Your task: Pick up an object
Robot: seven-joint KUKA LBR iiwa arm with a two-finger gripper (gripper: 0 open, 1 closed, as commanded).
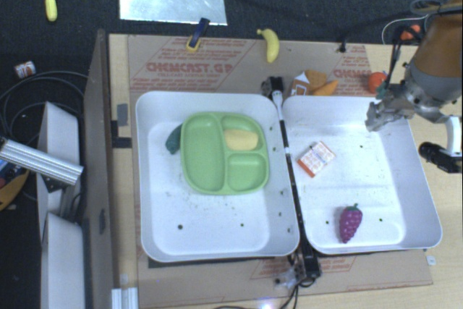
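The claw hangs over the far right part of the right bin, near its rim. At this slant and size I cannot tell how it is set, and nothing shows in its grasp or touching it. It looks poised above the bin, not yet committed to any one thing, which would suit a program picking its target from above.

Nearest to the claw, towards the left and nearer the camera, lies a small orange-and-white box on the bin floor, tilted at an angle. Farther on, well apart from the claw at the near side of the same bin, rests a purple bunch of grapes. Either could serve as the object to pick up; both lie loose and clear of the walls, so I judge them easy to reach.

Beyond the divider, the left bin carries a green divided plate with a yellow piece in one compartment, and a dark green item just beside the plate's far edge from the claw.
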